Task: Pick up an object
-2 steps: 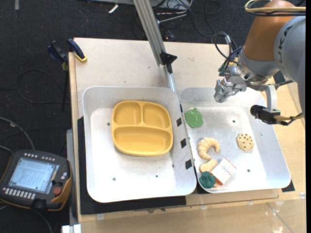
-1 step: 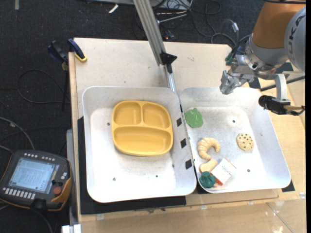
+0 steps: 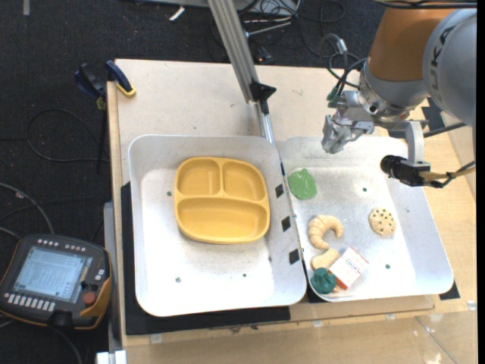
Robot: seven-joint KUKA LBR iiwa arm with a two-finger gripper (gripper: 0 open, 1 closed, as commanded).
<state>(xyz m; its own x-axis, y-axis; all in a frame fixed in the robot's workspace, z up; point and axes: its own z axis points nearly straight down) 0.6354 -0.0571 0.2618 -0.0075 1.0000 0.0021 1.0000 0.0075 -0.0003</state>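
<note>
Tool [image 3: 335, 144] above green toy [image 3: 301, 183], croissant [image 3: 325, 230]

A single fixed camera looks down on the bench [image 3: 189, 89] from above at a slant, far enough back to take in both white bins whole, the left bin [image 3: 151, 279] and the right bin [image 3: 424, 256] lying side by side across the middle of the view. The bench's far edge runs along the upper part of the view and its near edge along the bottom. Dark floor [image 3: 45, 165] shows past the bench's left edge, and the arm [image 3: 417, 44] enters over the far right corner.
</note>
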